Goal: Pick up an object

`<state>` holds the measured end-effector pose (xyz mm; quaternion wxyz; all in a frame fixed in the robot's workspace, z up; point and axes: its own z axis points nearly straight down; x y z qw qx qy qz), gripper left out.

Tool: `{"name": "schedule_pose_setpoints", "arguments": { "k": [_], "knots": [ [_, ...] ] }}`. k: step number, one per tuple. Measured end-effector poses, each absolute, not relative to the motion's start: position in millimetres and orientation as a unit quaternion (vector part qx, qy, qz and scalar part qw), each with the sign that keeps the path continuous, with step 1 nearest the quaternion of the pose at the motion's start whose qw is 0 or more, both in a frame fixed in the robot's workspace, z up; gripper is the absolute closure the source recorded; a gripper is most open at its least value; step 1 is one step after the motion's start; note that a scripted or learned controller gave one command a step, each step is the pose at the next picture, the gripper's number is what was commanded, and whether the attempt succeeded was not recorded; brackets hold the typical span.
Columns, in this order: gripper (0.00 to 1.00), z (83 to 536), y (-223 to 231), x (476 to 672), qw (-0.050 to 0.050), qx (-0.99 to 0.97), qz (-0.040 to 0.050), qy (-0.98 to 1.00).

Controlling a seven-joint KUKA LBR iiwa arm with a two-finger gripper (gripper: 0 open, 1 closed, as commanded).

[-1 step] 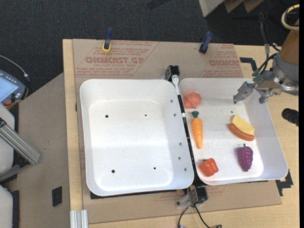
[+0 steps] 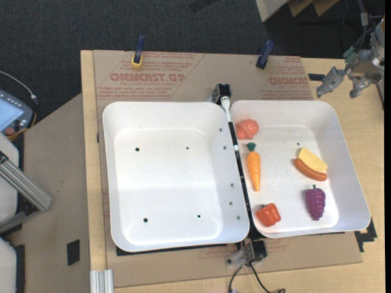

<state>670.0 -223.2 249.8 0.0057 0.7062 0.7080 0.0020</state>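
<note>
The gripper (image 2: 343, 85) is hanging off beyond the right bin's (image 2: 342, 215) far right corner, over the bench, fingers spread and gripping nothing. Inside that bin, the carrot (image 2: 254, 170) is lying along the wall nearest the left bin (image 2: 116, 163), tip toward the near rim. A pink piece (image 2: 247, 129) is sitting just beyond the carrot, a red pepper (image 2: 267, 214) just on its near side. To the carrot's right, a yellow-and-orange wedge (image 2: 311, 164) is resting, with purple grapes (image 2: 315, 202) near it, toward the near rim.
</note>
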Motion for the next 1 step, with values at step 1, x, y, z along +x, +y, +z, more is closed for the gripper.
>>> {"name": "schedule_pose_setpoints", "arguments": {
  "k": [1],
  "knots": [
    [0.00,84.1,-159.1,665.6,-0.003,0.705,-0.0009,0.709]
  ]
}}
